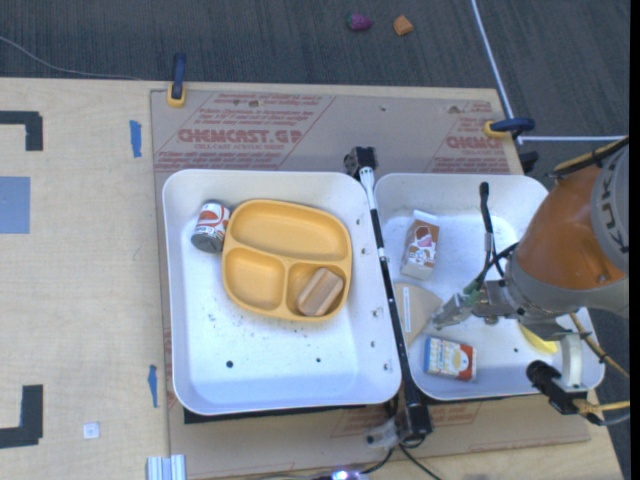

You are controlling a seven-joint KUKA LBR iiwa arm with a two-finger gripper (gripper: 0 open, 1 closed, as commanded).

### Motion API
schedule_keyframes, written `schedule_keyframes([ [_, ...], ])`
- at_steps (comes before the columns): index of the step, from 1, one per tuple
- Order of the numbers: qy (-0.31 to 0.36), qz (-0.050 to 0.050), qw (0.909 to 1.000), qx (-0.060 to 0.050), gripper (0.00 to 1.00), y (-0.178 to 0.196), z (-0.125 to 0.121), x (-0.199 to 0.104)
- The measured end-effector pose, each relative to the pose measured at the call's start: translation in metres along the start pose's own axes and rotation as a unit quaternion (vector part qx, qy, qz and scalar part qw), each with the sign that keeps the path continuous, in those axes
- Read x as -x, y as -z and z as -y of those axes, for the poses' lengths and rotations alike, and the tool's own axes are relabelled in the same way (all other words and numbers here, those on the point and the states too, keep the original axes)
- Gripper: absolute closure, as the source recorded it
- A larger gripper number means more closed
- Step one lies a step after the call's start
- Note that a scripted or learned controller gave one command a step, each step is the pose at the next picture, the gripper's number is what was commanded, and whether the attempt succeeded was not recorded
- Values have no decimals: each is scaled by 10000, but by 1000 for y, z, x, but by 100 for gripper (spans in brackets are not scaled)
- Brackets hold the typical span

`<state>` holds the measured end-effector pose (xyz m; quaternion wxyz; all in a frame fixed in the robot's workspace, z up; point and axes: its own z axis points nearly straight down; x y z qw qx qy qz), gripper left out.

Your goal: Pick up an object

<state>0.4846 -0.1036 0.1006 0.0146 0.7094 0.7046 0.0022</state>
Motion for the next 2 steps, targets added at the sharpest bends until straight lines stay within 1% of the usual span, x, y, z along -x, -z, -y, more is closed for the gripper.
schedule_keyframes([
  [1, 27, -71, 9999, -71, 0, -11, 3, -2],
  [2, 12, -50, 10000, -67, 0, -11, 3, -5],
])
